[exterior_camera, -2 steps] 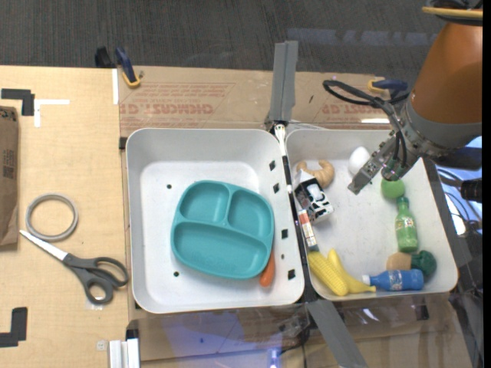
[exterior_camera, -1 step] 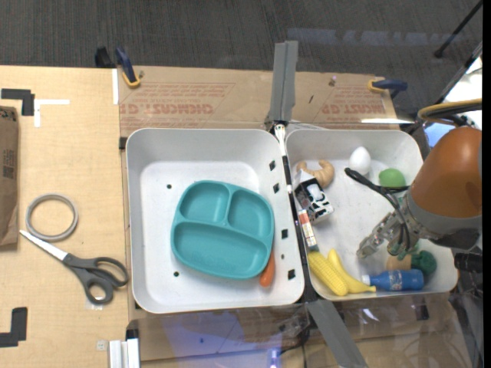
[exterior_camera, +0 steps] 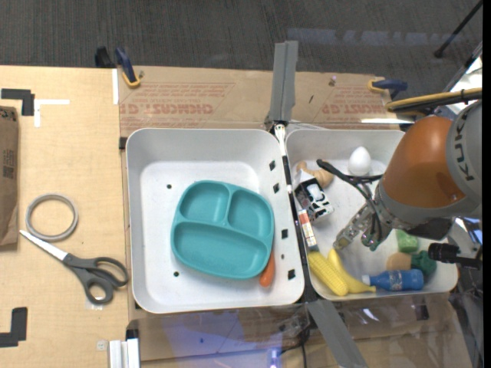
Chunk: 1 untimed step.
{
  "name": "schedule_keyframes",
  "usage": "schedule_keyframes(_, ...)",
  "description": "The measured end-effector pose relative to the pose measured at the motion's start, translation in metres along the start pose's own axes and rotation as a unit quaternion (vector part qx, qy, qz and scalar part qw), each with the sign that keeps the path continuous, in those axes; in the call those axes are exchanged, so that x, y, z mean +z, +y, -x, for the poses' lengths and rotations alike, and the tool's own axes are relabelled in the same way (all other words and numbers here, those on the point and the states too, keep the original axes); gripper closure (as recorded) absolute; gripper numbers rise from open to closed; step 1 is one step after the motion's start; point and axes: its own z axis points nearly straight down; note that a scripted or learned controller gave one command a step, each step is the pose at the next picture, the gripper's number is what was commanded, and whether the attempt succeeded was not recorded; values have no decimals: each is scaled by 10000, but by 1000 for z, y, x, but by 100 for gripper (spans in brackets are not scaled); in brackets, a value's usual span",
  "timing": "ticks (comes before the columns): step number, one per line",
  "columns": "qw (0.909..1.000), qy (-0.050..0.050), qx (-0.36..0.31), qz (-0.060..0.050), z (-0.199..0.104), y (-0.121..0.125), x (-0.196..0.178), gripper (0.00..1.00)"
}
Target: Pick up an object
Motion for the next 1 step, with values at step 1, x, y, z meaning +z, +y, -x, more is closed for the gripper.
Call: schedule_keyframes(1,9959,-2,909,-7,80,-54,-213,100)
